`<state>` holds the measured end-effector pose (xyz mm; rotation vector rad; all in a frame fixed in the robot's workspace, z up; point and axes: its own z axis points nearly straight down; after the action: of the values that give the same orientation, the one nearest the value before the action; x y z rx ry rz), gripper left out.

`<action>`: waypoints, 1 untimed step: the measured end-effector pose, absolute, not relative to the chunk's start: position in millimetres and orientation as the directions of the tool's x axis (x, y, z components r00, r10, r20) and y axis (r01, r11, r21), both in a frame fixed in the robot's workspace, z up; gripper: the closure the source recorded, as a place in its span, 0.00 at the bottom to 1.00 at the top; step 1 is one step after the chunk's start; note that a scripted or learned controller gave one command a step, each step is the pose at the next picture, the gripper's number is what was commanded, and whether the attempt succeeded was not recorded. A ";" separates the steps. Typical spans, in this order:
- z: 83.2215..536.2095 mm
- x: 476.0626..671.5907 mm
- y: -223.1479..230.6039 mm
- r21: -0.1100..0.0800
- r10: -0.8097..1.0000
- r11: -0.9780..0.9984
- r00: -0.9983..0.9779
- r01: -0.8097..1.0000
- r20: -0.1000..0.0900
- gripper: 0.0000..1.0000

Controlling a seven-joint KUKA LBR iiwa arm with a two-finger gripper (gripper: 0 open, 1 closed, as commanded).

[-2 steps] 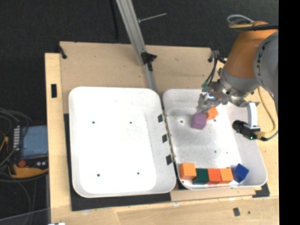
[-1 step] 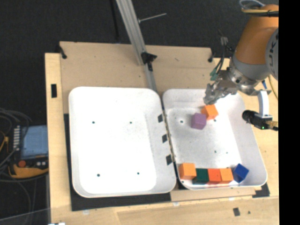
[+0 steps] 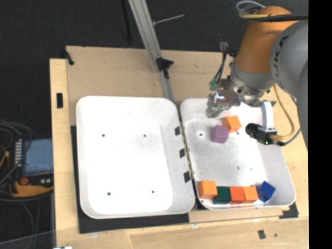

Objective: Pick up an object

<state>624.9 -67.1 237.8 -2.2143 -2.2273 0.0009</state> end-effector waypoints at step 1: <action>246.9 630.3 -9.0 0.002 1.000 0.008 -0.008 1.000 0.001 1.00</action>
<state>630.3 -9.0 246.9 -2.2132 -2.2306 -0.0043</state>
